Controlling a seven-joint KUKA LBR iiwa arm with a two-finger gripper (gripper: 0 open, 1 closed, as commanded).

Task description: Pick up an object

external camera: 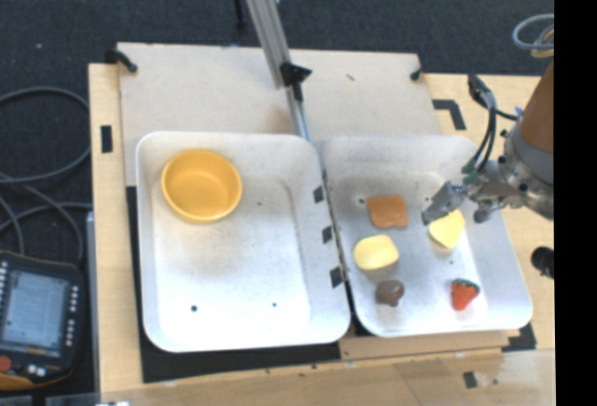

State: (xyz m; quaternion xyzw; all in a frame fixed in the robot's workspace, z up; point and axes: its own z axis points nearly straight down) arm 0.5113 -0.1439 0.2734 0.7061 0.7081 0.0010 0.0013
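**Reaching for the yellow piece**

Starting at the front of the right bin [508, 297], a red strawberry [465, 294] and a brown lump [390, 291] lie near the edge. A bit further back sit a pale yellow block [376, 253] and, to its right, a yellow piece [447, 230]. The gripper [454, 199] hangs just behind that yellow piece, almost touching it. I cannot tell if it is open or closed. A tan square [387, 211] lies to the left. Far off, the left bin [159, 320] has a yellow bowl [201, 186].

overhead, slanted down on bins [233, 236]
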